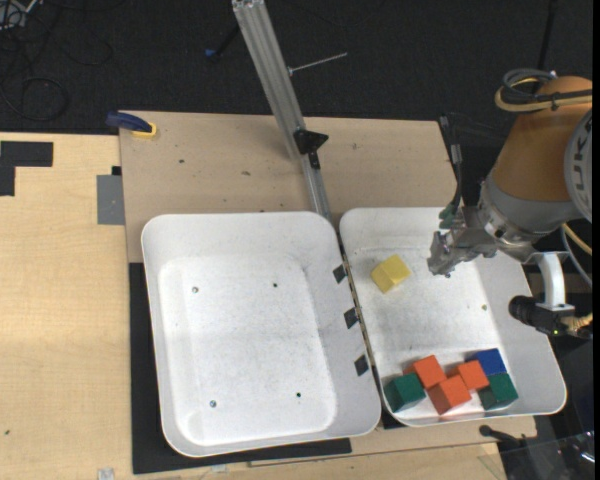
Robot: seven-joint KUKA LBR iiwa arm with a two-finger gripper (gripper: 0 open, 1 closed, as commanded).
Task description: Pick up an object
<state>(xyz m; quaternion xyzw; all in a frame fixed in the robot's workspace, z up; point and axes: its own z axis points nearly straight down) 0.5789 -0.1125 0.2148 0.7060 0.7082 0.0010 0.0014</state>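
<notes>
Two bins on the bench. Right bin (540, 393): yellow block (390, 273) lies alone in the upper half; orange, green and blue blocks (452, 380) are clustered at the near edge. Gripper (443, 255) hangs just right of the yellow block, not touching it; pincer state — cannot tell. Left bin (170, 238) sits alongside.

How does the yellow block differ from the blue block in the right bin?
The yellow block lies alone in the upper middle of the right bin, near the gripper; the blue block sits packed among orange and green blocks at the lower edge. Yellow shows fully; blue is partly hidden by neighbours. Both are small cube-like blocks.
</notes>
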